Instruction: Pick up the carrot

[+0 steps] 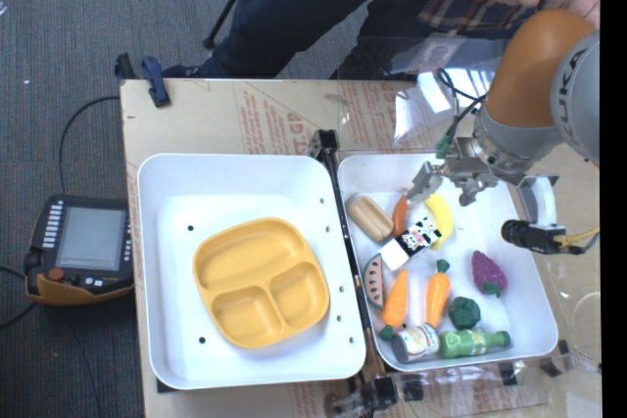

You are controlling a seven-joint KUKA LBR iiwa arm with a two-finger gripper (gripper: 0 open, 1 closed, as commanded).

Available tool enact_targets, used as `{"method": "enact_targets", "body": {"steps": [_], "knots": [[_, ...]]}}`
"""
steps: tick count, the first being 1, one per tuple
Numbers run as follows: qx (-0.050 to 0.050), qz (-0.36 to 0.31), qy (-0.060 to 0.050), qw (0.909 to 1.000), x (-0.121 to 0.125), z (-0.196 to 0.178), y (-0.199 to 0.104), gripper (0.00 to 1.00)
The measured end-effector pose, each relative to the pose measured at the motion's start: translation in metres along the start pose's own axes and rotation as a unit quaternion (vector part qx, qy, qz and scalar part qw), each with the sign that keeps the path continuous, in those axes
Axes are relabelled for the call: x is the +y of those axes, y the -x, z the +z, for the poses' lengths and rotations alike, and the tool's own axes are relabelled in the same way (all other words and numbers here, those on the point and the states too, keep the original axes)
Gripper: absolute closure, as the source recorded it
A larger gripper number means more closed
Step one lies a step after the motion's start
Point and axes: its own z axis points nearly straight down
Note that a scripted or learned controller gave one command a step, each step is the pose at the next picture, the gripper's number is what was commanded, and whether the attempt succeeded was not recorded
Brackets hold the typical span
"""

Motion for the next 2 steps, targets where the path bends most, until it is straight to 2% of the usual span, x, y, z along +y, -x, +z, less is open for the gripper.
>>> {"method": "enact_targets", "body": {"steps": [1, 2], "knots": [[0.004, -0.053, 0.016, 0.9985, -0.049, 0.094, 0.026, 0.0], [0.003, 0.051, 0.031, 0.9982, -0.09, 0.096, 0.056, 0.0]]}}
